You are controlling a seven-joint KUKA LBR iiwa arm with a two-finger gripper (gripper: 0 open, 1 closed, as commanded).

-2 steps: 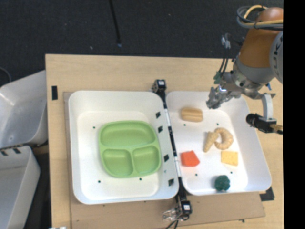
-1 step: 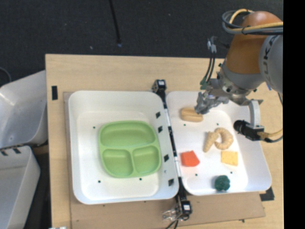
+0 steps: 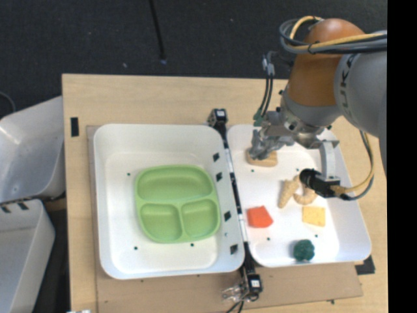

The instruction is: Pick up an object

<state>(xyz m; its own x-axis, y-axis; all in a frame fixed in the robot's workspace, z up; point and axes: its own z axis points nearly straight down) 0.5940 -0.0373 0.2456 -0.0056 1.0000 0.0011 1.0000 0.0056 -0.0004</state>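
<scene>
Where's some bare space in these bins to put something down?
Left bin: a bare white border rings the green tray, widest along the far side. Right bin: bare floor between the orange block and the beige piece under the end effector. Crowded around the yellow block and dark green ball.

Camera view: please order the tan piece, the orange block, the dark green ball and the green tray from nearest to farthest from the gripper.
1. Tan piece, right bin, directly under the gripper.
2. Orange block, right bin, near the divider, lower in the view.
3. Green tray, in the left bin, and dark green ball, near the right bin's front edge: too close to call.
</scene>
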